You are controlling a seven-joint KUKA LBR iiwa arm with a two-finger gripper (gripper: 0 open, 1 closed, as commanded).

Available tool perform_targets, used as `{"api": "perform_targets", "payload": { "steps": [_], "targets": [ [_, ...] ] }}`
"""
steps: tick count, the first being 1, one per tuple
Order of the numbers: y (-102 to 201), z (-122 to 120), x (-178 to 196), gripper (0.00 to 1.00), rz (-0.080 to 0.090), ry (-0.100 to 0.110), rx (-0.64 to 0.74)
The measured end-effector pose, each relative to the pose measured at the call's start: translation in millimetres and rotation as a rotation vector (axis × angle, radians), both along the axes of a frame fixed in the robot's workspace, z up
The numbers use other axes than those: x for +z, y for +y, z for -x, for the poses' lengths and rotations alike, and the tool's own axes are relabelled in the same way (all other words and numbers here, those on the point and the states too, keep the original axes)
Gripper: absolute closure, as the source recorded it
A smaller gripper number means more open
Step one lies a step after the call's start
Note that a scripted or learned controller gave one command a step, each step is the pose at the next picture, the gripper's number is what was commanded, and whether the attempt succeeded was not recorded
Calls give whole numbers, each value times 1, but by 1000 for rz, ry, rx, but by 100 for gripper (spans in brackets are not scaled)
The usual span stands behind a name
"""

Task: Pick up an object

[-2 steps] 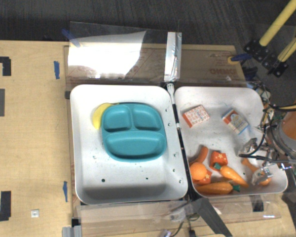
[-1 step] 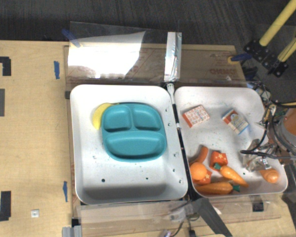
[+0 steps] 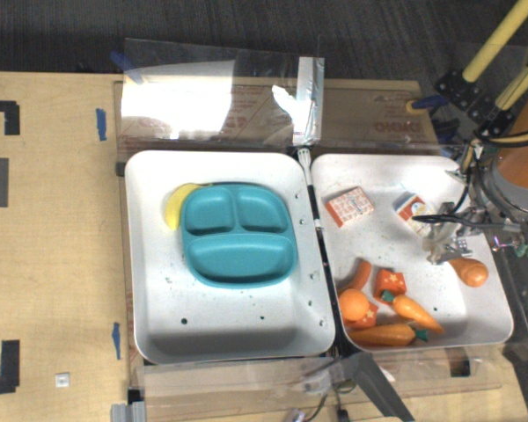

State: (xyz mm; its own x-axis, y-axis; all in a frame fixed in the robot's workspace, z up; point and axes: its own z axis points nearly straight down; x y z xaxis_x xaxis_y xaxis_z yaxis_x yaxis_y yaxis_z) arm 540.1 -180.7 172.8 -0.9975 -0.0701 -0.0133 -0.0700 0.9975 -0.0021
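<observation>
camera view looks down on two white bins; taking the right bin (image 3: 493,323) as landmark, the gripper (image 3: 442,246) hangs over its far right part, dark fingers pointing down, and i cannot tell if they are spread or closed, with nothing seen between them. an orange egg-shaped toy (image 3: 471,272) lies just beside the gripper. toward the bin's near edge sit a toy carrot (image 3: 415,312), a small red pepper (image 3: 390,281), an orange ball (image 3: 354,306) and a sausage (image 3: 359,275). two small printed cartons (image 3: 349,206) (image 3: 411,209) lie toward its far side. left of it, the left bin (image 3: 158,323) carries a teal divided plate (image 3: 238,234) over something yellow (image 3: 175,202)
</observation>
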Motion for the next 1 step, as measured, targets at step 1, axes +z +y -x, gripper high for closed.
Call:
{"api": "perform_targets", "payload": {
  "steps": [1],
  "targets": [
    [-1,2,-3,0,-1,6,-3]
  ]
}}
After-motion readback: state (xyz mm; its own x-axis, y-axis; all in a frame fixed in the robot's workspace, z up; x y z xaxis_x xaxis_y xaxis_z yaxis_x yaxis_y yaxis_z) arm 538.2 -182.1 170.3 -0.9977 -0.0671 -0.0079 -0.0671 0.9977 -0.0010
